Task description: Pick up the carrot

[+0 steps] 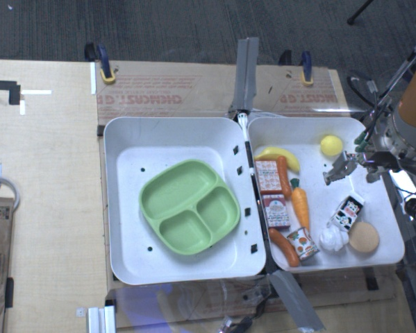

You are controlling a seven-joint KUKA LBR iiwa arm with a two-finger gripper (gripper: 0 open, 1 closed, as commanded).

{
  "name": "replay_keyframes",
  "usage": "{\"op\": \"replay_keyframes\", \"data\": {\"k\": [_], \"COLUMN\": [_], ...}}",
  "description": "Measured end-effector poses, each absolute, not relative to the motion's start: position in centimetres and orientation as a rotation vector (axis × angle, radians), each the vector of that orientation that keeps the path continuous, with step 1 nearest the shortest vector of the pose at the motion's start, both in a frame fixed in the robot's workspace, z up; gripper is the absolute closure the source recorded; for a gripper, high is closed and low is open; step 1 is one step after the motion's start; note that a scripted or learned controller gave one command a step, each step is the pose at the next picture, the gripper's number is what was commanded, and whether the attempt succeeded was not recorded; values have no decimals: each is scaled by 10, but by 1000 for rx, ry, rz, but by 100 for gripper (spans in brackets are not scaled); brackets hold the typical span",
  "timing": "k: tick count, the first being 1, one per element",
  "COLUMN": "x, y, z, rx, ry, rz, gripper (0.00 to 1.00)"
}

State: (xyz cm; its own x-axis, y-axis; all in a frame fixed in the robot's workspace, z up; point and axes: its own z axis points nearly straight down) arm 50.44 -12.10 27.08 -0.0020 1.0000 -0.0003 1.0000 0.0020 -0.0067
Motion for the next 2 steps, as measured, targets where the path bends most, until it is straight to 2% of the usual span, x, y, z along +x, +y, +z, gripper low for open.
{"op": "replay_keyframes", "data": {"k": [1, 2], "x": [530, 504], "y": [-112, -99], "z": [260, 157], "rx": [-2466, -2347], "ry": [-1939, -2078], "rz": [10, 10], "gripper": [0, 0]}}
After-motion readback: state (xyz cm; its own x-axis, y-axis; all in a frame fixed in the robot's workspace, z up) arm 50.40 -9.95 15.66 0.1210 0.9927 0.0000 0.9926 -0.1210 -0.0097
